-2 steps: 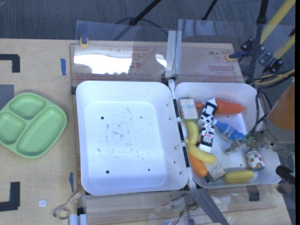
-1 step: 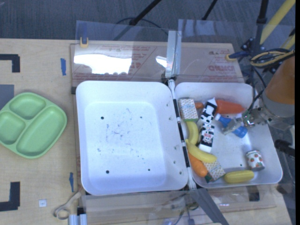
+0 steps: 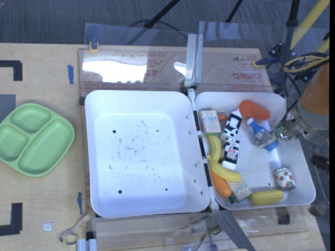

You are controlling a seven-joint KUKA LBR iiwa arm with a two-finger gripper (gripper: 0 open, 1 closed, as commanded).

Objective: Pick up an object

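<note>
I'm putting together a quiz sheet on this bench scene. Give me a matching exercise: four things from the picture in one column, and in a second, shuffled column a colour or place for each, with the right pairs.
Things:
1. divided plate
2. cow-patterned box
3. small cup
4. short yellow piece

Descriptions:
A. black and white, lying in the right bin
B. green, on the bench left of both bins
C. at the near edge of the right bin
D. white with coloured spots, toward the right bin's near right corner

Pairs: 1-B, 2-A, 3-D, 4-C
</note>
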